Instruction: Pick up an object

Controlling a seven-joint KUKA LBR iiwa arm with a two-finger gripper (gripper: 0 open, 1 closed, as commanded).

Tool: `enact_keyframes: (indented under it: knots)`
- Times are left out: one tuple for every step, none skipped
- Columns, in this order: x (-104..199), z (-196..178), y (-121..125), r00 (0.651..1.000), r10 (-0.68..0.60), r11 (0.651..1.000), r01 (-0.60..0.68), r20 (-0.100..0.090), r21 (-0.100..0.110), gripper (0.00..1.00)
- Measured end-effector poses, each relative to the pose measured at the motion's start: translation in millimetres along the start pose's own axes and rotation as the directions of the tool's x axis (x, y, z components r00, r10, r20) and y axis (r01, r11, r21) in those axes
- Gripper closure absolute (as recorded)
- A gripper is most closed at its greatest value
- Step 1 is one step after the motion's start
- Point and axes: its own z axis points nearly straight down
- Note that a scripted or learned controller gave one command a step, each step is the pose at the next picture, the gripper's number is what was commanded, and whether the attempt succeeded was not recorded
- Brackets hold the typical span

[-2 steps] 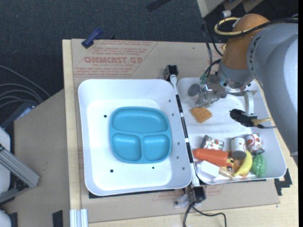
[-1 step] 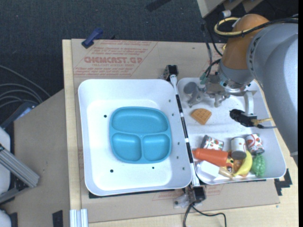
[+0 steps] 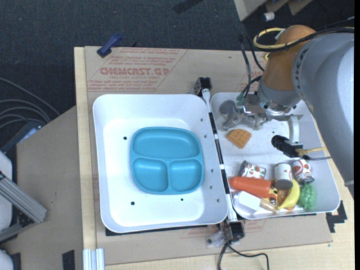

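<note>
My gripper (image 3: pixel 229 115) hangs low over the far left corner of the right bin (image 3: pixel 323 151), with the grey arm reaching in from the right. A tan waffle-like cracker (image 3: pixel 239 138) lies just in front of the gripper, a little apart from it. Nothing shows in the gripper's grasp. Along the bin's near side lie an orange carrot (image 3: pixel 251 185), a small printed carton (image 3: pixel 253 170), a silver can (image 3: pixel 283 175), a red-and-white can (image 3: pixel 304 170), a yellow banana (image 3: pixel 290 196) and a green toy (image 3: pixel 307 198).
The left bin (image 3: pixel 107 151) holds a blue divided plate (image 3: pixel 166 160). A small white dish (image 3: pixel 246 206) sits in the right bin's near left corner under the carrot. A divider rail (image 3: pixel 215 139) runs between the bins.
</note>
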Motion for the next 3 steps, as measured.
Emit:
enact_keyframes:
  knots:
    - [0, -10, -1, 1.0, 0.0, 1.0, 0.0, -0.001, 0.004, 1.0]
    - [1, -10, 0, 1.0, 0.0, 1.0, 0.0, -0.001, 0.001, 0.0]
    - [1, 3, 7, 1.0, -0.004, 1.0, 0.004, -0.005, 0.027, 0.0]
